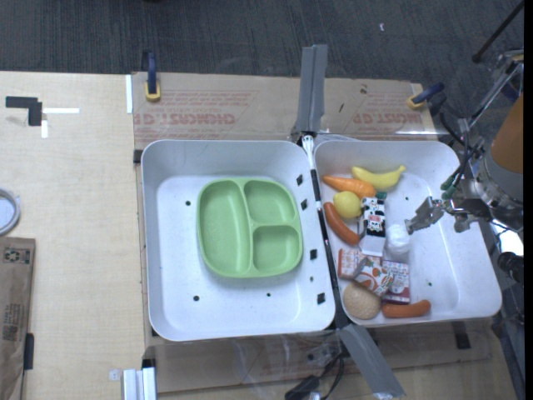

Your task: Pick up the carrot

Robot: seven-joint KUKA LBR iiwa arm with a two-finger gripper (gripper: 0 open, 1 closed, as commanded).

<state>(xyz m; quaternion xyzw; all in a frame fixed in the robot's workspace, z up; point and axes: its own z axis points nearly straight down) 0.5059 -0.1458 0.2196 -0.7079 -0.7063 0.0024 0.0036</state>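
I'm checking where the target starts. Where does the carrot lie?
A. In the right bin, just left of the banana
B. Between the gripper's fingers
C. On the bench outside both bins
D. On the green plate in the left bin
A: the carrot lies in the right bin, near its far left corner, with the banana just to its right; the gripper is apart from it, further right.

Bright even overhead light, soft shadows, glare on white bins (166, 248), mild blur
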